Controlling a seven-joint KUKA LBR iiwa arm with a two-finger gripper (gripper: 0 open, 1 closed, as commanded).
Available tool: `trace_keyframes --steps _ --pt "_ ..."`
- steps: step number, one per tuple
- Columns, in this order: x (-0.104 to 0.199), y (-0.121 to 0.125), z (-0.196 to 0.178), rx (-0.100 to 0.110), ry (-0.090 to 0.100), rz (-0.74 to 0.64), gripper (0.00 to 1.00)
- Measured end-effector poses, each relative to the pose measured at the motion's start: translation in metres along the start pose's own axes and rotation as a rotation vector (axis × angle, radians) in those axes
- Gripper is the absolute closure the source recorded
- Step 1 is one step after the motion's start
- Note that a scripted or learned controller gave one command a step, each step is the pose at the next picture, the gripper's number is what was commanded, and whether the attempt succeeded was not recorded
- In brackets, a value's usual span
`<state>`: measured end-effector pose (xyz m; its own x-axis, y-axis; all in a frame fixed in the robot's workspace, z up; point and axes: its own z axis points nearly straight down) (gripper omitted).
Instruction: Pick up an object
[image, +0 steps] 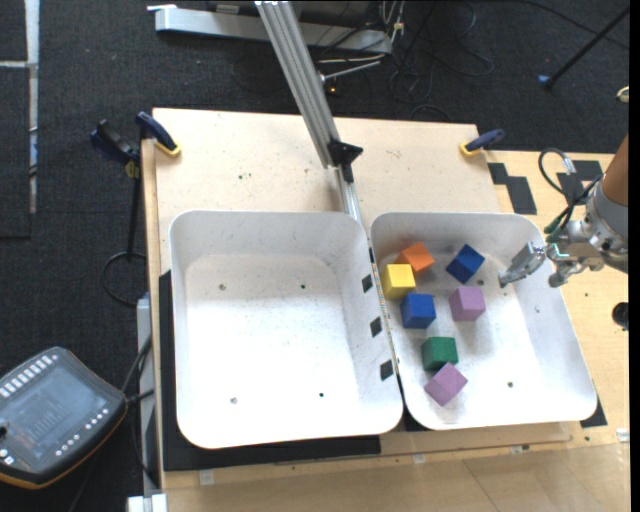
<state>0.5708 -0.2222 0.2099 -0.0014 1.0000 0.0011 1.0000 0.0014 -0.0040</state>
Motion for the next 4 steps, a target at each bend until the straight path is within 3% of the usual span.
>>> trace_keyframes --steps 1,2,3,4 --pt "0.0 0.0 -0.002 -0.003 -0.001 -0.001 0.0" --pt "0.001 -0.004 0.062 0.002 0.0 0.002 0.0" --pt "-0.001 0.003 0.089 -0.023 -0.008 0.0 0.0" --pt "-0.001 0.004 0.078 -0.028 -0.008 0.001 1.0"
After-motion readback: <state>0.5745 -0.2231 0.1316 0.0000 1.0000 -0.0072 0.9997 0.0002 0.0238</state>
